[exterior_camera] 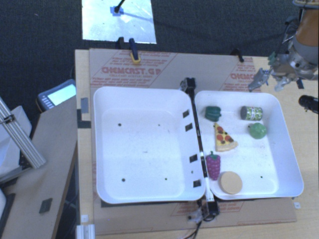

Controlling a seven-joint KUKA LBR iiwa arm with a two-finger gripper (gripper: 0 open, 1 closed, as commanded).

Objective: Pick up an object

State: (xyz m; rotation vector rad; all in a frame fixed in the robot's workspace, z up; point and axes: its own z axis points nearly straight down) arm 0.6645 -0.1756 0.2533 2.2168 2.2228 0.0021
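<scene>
The right bin [284, 148] holds several toys: a dark green pepper [213, 113], a small can with a green label [251, 113], a green round fruit [257, 130], a pizza slice [224, 139], a purple grape bunch [213, 165] and a tan round disc [231, 182]. My gripper [271, 80] hangs above the bench at the upper right, just beyond the right bin's far rim. Its two fingers are spread apart with nothing between them. It stands above and to the right of the can, well apart from it.
The left bin [107, 148] sits beside the right one, with a dark divider with clips [195, 133] between them. A shiny metal sheet [118, 14] lies at the back. A yellow clamp [134, 54] holds the board's far edge. A small device [56, 96] rests at left.
</scene>
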